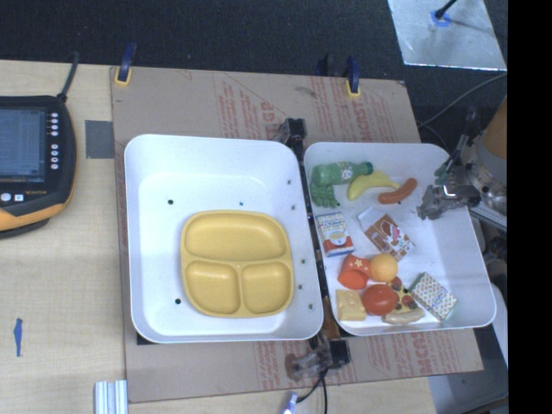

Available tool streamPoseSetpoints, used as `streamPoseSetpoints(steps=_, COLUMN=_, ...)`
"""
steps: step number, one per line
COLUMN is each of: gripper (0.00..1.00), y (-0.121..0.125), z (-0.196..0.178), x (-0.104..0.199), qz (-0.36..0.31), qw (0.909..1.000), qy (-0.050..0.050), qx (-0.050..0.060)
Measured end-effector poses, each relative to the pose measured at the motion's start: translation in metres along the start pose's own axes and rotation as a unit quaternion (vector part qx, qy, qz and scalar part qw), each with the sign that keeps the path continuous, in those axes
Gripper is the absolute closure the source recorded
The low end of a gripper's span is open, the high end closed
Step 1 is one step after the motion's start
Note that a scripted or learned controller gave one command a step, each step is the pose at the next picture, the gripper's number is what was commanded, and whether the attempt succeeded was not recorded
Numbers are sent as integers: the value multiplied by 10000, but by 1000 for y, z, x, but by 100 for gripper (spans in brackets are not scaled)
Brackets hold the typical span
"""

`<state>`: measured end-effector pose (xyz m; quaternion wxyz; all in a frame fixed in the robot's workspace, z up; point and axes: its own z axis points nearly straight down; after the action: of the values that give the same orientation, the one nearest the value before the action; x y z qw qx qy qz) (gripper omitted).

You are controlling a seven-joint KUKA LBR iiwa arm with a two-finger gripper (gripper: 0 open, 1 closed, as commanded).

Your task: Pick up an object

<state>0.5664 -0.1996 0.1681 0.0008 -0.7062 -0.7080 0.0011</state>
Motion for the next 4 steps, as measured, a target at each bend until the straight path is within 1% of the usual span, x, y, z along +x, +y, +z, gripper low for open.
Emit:
streamPoseSetpoints(steps=1, gripper=100, y=-10, z=-23, x=68, qz=-19, qw=10000, qy=2, qx=9)
streamPoseSetpoints(steps=2, gripper=100, y=-53, z=-2, x=52, qz=-10, qw=10000, qy=-2, qx=6)
streamPoseSetpoints(steps=3, gripper=100, y=-26, z=-59, x=127, qz=-12, qw=10000, qy=6, qx=-5)
streamPoseSetpoints(steps=4, gripper=0, y=-27, z=-59, x=127, qz=-7, qw=10000, qy=3, qx=-1)
